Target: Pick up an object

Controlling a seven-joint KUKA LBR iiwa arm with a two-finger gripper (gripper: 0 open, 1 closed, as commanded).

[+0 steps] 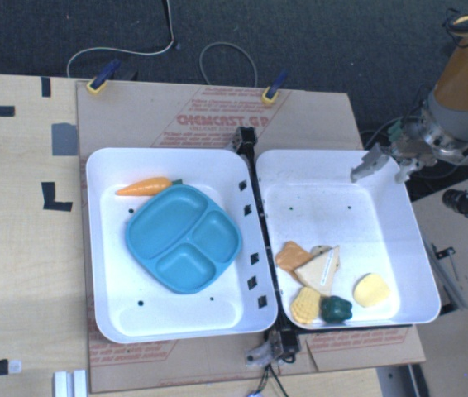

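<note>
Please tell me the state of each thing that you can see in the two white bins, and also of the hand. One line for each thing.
Orange plastic carrot: lying flat, left bin, beside the tray.
Blue three-compartment plastic tray: right side up.
Yellow toy corn cob: lying, right bin, touching the green piece.
Dark green toy vegetable: resting on the floor.
Pale yellow round piece: lying apart.
Hand: above the right bin's far edge, holding nothing.

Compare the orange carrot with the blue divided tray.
The orange toy carrot is small, slim and tapered; the blue divided plastic tray is broad, flat and has three compartments. The carrot lies beside the tray's far edge, not in it. Both sit in the left white bin.
</note>
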